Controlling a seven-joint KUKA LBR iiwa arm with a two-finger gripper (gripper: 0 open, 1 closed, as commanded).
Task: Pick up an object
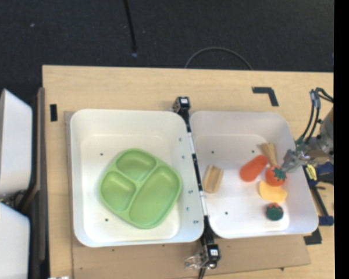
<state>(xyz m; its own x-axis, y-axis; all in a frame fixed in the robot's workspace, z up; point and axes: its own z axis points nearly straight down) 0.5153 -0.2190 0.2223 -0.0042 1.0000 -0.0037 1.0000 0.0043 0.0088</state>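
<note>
The pincer (289,163) reaches in over the right rim of the right bin (232,127), its tip low above a cluster of toys; whether it is released or clenched cannot be told, since the tip is small and blurred against the things under it. Touching its tip, just below and to its left, sits a tomato (274,176), red-orange with a green top. Further left of the pincer lies an orange carrot (253,167), tilted, and just above that a tan wedge (269,153) leans toward the tip. Below the pincer, against the tomato, lies a yellow piece (272,192), and below that a small green and red ball (274,212). Well to the left, near the wall between the bins, lies a tan block (212,178). Farthest off, the left bin (81,214) bears a green divided plate (141,187).
</note>
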